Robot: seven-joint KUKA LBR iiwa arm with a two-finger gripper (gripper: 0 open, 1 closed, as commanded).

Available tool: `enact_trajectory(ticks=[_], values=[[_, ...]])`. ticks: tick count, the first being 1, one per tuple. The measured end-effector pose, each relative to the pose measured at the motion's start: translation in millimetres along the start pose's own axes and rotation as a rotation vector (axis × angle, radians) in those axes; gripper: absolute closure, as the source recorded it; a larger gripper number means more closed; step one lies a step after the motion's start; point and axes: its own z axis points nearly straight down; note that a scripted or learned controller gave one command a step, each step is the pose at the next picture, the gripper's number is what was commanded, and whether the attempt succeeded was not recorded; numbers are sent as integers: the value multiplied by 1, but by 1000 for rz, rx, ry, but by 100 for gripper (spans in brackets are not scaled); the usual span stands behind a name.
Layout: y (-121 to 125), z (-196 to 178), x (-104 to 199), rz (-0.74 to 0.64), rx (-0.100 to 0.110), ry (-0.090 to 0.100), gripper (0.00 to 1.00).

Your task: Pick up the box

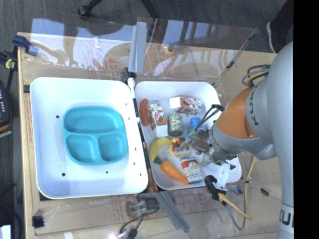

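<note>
The gripper (185, 146) hangs low in the right bin (215, 91), among the toy food; whether its jaws are open or closed I cannot tell. The task's box (156, 116) (red-and-white, food printed on it) lies beyond the jaws toward the left bin (42, 91), between a sausage (144, 111) and a small can (175, 125). Its long axis runs roughly up-and-down the view, tilted slightly. To grip well, I judge the jaws should close across its short width, clear of both neighbours.
</note>
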Motion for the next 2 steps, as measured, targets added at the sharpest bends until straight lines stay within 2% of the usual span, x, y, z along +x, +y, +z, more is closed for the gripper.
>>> enact_trajectory(ticks=[1,2], values=[[2,-11,2,-6,-3,3,100],[2,-11,2,-6,-2,2,0]])
